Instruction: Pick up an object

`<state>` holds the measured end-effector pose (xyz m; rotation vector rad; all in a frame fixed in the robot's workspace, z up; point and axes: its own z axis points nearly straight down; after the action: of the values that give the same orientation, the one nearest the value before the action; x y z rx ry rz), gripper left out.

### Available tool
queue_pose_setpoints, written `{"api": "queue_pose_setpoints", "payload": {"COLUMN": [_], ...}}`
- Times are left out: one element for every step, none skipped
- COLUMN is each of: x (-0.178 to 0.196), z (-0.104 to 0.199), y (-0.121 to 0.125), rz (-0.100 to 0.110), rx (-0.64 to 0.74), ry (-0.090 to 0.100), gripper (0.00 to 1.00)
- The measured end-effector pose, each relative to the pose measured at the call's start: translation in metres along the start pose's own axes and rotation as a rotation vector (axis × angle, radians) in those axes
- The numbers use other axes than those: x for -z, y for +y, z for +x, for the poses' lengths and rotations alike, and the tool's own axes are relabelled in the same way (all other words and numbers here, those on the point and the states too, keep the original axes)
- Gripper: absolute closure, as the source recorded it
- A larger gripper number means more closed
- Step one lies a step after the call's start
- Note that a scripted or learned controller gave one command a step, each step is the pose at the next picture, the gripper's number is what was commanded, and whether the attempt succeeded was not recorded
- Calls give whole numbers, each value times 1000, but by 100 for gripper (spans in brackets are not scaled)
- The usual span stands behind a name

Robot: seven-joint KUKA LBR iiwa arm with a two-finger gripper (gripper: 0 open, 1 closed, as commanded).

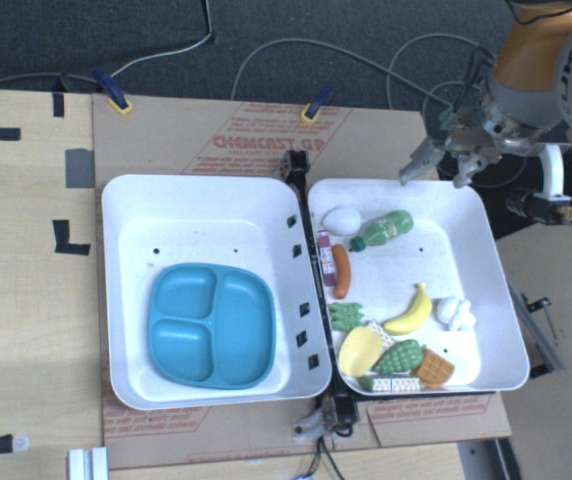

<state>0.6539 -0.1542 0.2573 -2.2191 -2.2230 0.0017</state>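
Where the cardboard sheet covers the bench, two shallow white plastic bins with rounded corners sit side by side, joined along their inner walls by black clips. The left bin contains one item: a blue divided plate of smooth moulded plastic, rounded-square in outline with three recessed compartments, lying near the bin's front edge.

The right bin contains a group of small toy food items with glossy surfaces. A white egg and a green bottle lying on its side occupy the back left area. An orange-red sausage lies along the left wall. A curved yellow banana lies toward the front, with a small white lumpy piece just beside it near the right wall. Along the front edge lie a green leafy piece, a pale yellow rounded piece, a knobbly green piece and a brown waffle-textured piece, closely packed.

The gripper hangs over the back right corner of the right bin, at its rim. Its two grey fingers are spread apart and hold nothing. All toy items rest on the bin floor.
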Motion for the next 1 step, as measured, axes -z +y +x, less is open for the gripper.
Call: {"api": "queue_pose_setpoints", "payload": {"x": [-113], "z": [12], "y": [-24], "rz": [2], "rx": [0], "ry": [1], "gripper": [0]}}
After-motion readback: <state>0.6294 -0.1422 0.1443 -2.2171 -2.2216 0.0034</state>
